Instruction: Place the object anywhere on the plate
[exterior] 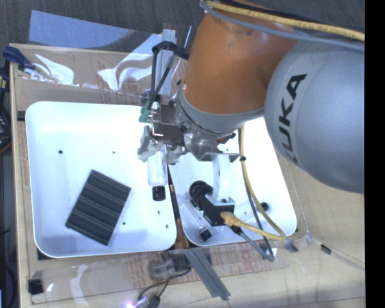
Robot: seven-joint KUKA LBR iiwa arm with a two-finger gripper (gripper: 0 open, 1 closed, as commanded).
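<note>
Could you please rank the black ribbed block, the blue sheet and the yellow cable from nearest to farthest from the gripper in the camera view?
From the gripper:
1. Black ribbed block, lower left, in the left bin.
2. Yellow cable, lower right, over the right bin.
3. Blue sheet, top left, beyond the bins.

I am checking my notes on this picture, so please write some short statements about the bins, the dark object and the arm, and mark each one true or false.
1. A dark ribbed slab lies in the left bin. True.
2. The slab is between the fingers of the gripper. False: it lies apart from the gripper, on the bin floor to its left in the view.
3. The arm covers much of the right bin. True.
4. The slab lies square to the bin walls. False: it lies at a slant.
5. The two bins are stacked. False: they stand side by side.
</note>
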